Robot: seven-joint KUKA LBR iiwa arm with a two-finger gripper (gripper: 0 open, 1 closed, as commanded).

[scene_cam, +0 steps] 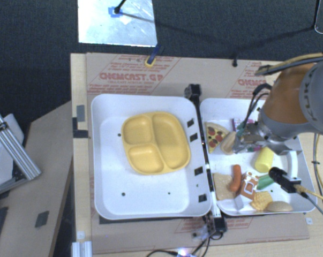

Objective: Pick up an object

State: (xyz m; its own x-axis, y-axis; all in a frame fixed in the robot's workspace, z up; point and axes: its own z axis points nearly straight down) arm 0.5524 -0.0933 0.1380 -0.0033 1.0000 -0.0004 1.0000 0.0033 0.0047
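The right bin [306, 208] holds several toy foods. Among them are a pizza slice [215, 134], a tan piece [228, 142], a yellow block [264, 159], a red sausage [235, 177], a bread slice [222, 184], a green piece [266, 182], a waffle [261, 199] and a tan oval [279, 206]. My gripper [240, 142] is low in this bin's upper half. It sits right beside the tan piece, between the pizza slice and the yellow block. The wrist hides what lies under it.
The left bin [113, 197] carries a yellow divided plate [155, 142]. A black divider with clips [201, 143] runs between the bins. The grey and orange arm [295, 100] covers the right bin's upper right corner.
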